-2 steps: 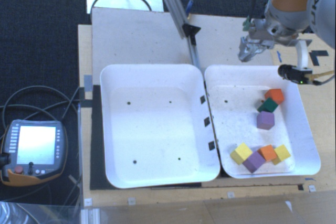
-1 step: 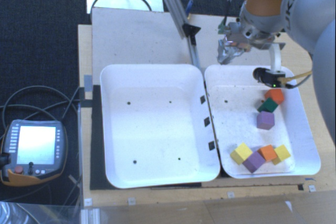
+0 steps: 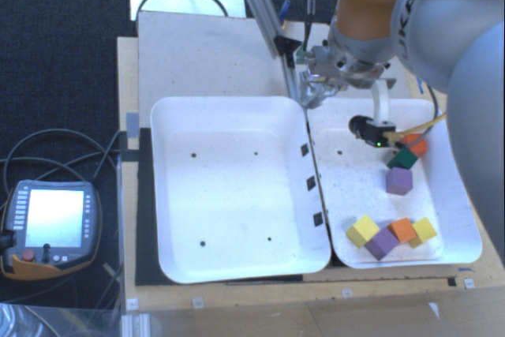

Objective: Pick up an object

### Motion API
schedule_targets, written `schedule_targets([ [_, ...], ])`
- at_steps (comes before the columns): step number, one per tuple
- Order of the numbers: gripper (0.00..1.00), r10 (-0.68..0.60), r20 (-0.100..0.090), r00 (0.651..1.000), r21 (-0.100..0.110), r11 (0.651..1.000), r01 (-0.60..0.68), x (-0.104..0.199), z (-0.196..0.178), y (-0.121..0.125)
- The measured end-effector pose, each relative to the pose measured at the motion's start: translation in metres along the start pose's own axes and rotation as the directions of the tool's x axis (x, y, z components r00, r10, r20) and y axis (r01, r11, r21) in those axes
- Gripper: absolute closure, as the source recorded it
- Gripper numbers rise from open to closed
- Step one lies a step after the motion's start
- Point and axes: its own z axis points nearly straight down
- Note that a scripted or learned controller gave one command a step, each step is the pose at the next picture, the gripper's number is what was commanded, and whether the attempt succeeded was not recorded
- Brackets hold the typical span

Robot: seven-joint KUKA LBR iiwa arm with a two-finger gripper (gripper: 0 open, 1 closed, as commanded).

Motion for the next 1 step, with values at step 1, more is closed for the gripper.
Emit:
schedule_targets([
  [1, 1.00, 0.000, -0.001, 1.000, -0.001, 1.000, 0.000, 0.0515, 0.0157, -0.0002],
])
